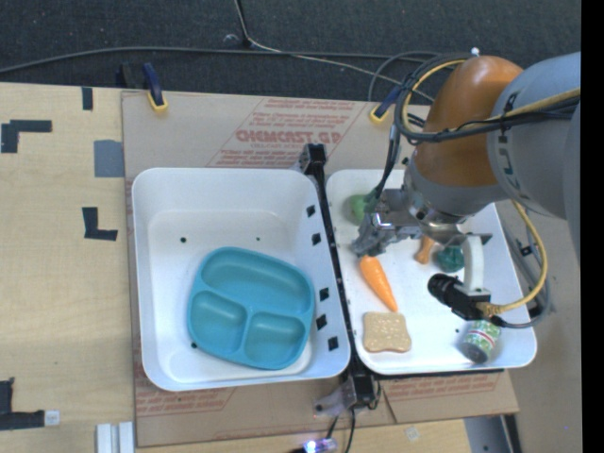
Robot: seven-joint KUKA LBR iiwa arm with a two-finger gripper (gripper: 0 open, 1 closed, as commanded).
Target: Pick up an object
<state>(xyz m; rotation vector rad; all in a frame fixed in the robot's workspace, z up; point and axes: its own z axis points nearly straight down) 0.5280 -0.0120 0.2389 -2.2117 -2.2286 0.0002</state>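
The arm reaches in from the right and hangs over the right bin, its orange band above the bin's far half. The gripper sits low near that bin's left wall, just above the carrot's top end; nothing shows between its fingers, and whether they are spread or closed I cannot tell. The carrot lies tilted in the left half of the right bin, its tip pointing toward the near edge. Just beyond that tip, by the near-left corner, lies a cracker. A green thing sits near the far-left corner, partly hidden by the arm. A teal thing and a small orange piece lie mid-bin under the wrist. A green-and-white can rests at the near-right corner. In the left bin a blue tray lies toward the near edge.
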